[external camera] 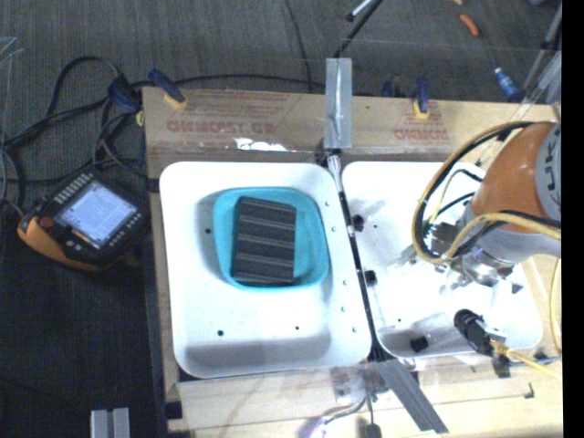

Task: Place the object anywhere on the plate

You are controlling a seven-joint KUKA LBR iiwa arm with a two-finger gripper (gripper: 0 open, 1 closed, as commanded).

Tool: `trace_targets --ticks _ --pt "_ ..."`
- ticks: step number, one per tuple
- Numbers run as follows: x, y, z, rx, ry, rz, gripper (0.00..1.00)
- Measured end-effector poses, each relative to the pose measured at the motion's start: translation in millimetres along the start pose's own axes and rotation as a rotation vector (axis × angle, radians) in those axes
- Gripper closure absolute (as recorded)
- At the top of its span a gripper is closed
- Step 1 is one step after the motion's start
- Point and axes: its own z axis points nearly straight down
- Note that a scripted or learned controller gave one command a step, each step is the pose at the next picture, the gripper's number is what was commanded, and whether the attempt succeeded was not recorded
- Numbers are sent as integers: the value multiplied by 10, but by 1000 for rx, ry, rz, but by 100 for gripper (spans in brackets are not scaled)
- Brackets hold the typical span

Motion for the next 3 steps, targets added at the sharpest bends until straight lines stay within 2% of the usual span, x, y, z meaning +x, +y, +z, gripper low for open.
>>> trace_targets --ticks 1,2,3 --pt "-536 235 -323 -3 0 -155 0" --pt "203 -71 47 0 1 -51 0" --pt "-255 99 -411 -2 0 -188 0"
